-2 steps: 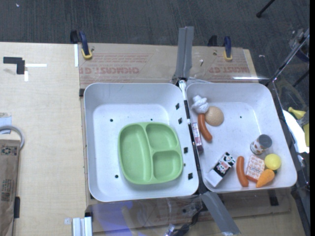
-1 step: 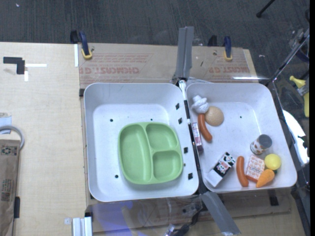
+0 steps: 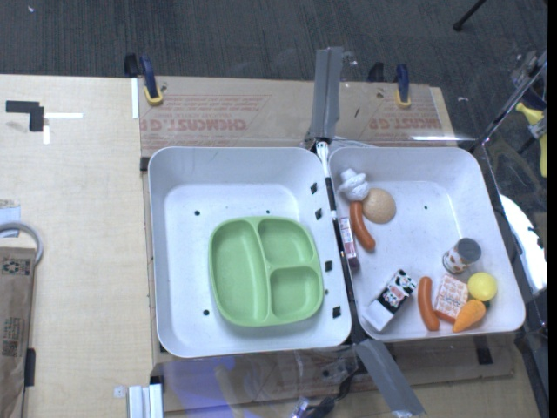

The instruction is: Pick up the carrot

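Carrot (image 3: 469,314) lies untouched in my right bin's (image 3: 409,159) near corner, wedged beside a lemon (image 3: 482,286) and packet (image 3: 451,296); my pincer's state I cannot tell.

A dark grey carpeted floor (image 3: 218,16) fills the top of the view beyond the bench. The pale wooden bench top (image 3: 70,233) spreads across the left, with a brown cardboard sheet (image 3: 226,111) printed in red letters lying along its far edge. Two blue-and-yellow clamps (image 3: 150,81) (image 3: 401,85) grip that sheet. A black L-shaped marker (image 3: 26,113) sits at far left.
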Available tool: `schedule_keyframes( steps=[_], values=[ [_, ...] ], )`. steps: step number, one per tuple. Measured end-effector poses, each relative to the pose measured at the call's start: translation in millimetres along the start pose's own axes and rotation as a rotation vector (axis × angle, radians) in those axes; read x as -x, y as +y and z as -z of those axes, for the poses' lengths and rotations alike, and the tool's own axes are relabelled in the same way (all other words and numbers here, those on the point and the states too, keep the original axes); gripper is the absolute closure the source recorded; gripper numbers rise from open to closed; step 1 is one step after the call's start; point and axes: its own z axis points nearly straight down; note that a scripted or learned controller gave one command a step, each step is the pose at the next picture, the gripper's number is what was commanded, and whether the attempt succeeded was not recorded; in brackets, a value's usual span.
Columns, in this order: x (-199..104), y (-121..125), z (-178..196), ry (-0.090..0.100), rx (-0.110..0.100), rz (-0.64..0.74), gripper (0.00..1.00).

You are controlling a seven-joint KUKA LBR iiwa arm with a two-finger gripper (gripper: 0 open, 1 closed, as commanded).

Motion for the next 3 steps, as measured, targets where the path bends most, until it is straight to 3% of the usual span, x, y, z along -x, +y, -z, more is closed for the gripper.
schedule_keyframes(
  steps=[1, 2, 3],
  values=[
    [17, 59, 19, 0.001, -0.001, 0.016, 1.0],
    [22, 76, 4, 0.001, -0.001, -0.159, 1.0],
    [21, 76, -19, 0.001, -0.003, -0.533, 1.0]
  ],
)
